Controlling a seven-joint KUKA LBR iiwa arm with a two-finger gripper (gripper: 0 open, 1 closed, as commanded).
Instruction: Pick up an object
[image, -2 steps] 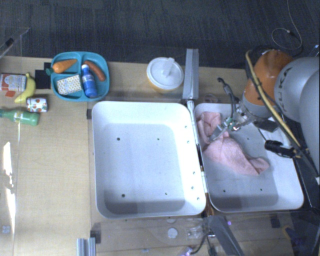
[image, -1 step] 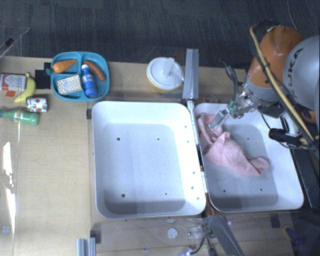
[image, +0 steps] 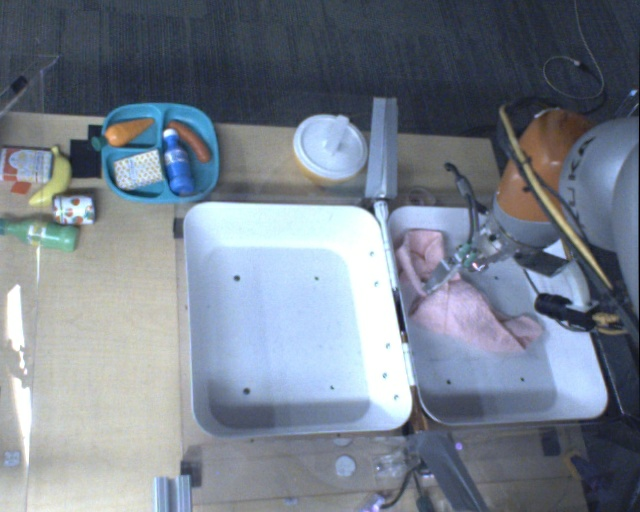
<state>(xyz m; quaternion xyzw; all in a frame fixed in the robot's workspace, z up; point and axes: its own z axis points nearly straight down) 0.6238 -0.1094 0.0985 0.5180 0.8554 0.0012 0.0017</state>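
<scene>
Reaching into the right bin (image: 570, 400), the gripper (image: 447, 272) touches the pink cloth (image: 462, 308) lying there. Whether the jaws are apart or clamped, I cannot tell. The lifting seems not yet done.

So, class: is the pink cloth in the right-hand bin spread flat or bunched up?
Bunched up. The pink cloth lies in rumpled folds across the right bin, with the gripper down at it.
</scene>
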